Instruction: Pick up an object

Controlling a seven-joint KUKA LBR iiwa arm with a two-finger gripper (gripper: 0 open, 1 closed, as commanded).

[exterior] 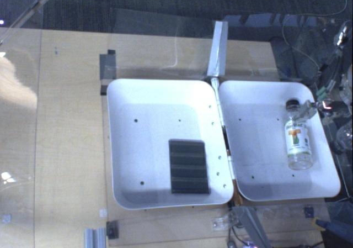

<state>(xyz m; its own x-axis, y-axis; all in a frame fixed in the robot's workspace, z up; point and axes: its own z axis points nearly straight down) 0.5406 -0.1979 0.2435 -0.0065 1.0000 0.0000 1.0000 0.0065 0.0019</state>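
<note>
In the right bin (259, 186), a bottle (298, 141) lies.

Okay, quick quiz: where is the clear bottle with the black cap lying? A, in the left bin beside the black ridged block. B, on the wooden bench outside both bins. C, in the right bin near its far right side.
C: the bottle lies in the right bin, near its right wall.

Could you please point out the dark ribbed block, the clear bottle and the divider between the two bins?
ribbed block (189, 167): camera view, middle of its top face.
bottle (298, 142): camera view, on its label.
divider (218, 53): camera view, upper part of the grey strip.
</note>
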